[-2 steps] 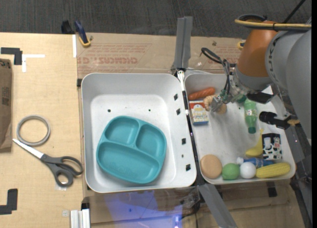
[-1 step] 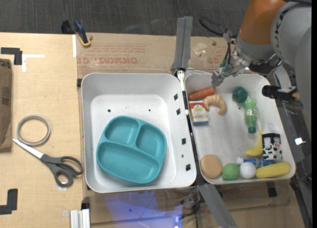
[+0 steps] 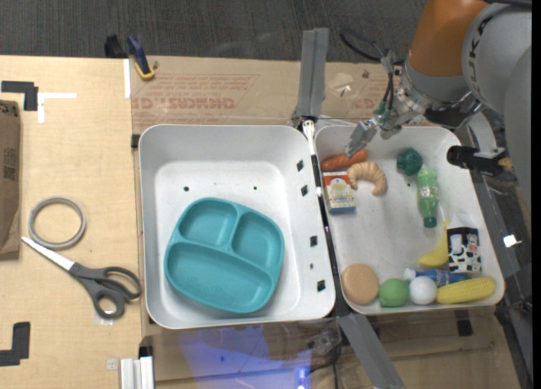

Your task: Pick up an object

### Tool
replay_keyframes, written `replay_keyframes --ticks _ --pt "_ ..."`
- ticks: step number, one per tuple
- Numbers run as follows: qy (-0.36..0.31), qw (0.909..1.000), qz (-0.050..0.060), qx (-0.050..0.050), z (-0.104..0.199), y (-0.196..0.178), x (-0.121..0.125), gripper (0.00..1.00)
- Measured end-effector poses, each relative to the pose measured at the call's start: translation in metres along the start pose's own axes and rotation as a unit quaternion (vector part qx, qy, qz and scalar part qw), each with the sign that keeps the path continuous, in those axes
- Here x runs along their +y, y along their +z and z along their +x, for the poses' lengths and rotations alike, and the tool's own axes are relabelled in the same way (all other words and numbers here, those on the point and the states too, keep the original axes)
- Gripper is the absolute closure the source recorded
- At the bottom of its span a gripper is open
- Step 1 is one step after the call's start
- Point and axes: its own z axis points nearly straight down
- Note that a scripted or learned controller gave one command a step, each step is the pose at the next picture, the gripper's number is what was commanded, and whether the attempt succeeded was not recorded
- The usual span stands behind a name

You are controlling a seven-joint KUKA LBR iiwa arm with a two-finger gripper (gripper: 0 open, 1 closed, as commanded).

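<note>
My gripper (image 3: 368, 132) hangs over the far left corner of the right bin (image 3: 397, 227), just above an orange carrot (image 3: 343, 161) and a tan croissant (image 3: 370, 176). Nothing shows in its grasp. Close by lie a small box (image 3: 340, 194), a dark green piece (image 3: 410, 161) and a green bottle (image 3: 428, 195). Along the bin's near edge sit a tan egg-shaped item (image 3: 360, 283), a green ball (image 3: 393, 293), a white ball (image 3: 421, 290), a corn cob (image 3: 465, 291), a banana (image 3: 435, 254) and a cow-print carton (image 3: 462, 251).
A teal divided plate (image 3: 224, 254) lies in the left bin (image 3: 161, 167). Scissors (image 3: 93, 277) and a tape ring (image 3: 57, 221) rest on the wooden bench to the left. The arm's orange band (image 3: 448, 15) and grey body stand over the right bin's far right corner.
</note>
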Motion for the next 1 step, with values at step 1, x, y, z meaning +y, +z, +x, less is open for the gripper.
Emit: replay_keyframes --ticks 1 --pt "0.025 0.9997 0.000 0.000 -0.0354 0.0995 -0.0175 0.00"
